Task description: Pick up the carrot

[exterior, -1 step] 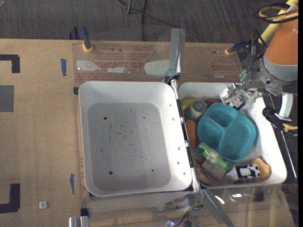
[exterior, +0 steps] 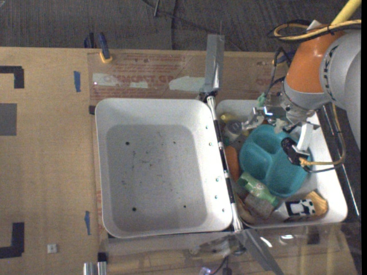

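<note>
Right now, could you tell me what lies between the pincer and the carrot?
In the camera view, the teal divided dish sits between the pincer and the carrot, which lies along the bin's left wall.

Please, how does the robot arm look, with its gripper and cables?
The arm is light grey with a wide orange band above the wrist. The gripper is small, of silver metal with dark parts. Black and yellow cables loop over the arm.

Teal divided dish [exterior: 269, 165] fills right bin [exterior: 338, 196] (tilted).
</note>
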You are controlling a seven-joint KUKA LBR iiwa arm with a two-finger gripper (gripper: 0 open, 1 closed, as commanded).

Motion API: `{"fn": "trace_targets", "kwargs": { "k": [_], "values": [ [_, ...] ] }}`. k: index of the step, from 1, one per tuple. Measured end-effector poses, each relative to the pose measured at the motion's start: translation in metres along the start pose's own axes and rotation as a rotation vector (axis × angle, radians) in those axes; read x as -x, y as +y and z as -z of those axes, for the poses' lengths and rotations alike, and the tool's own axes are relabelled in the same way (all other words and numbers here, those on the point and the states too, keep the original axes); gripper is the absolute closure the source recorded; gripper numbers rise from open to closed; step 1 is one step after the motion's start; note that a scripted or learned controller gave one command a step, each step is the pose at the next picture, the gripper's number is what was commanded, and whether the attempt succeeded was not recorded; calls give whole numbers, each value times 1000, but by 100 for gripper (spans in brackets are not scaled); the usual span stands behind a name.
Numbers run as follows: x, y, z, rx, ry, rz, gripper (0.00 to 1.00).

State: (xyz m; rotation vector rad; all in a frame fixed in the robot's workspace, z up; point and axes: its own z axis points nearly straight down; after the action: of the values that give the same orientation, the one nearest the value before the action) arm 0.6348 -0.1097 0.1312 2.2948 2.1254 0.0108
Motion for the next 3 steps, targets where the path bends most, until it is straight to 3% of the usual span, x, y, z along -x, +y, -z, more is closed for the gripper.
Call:
{"fn": "trace_targets", "kwargs": {
  "k": [1, 2, 3],
  "values": [
    [3, -33, -22, -7, -1, 34, 0],
    [2, -86, -31, 31, 0, -102, 0],
    [46, 29, -41, -58, 8, -131, 0]
  ]
}}
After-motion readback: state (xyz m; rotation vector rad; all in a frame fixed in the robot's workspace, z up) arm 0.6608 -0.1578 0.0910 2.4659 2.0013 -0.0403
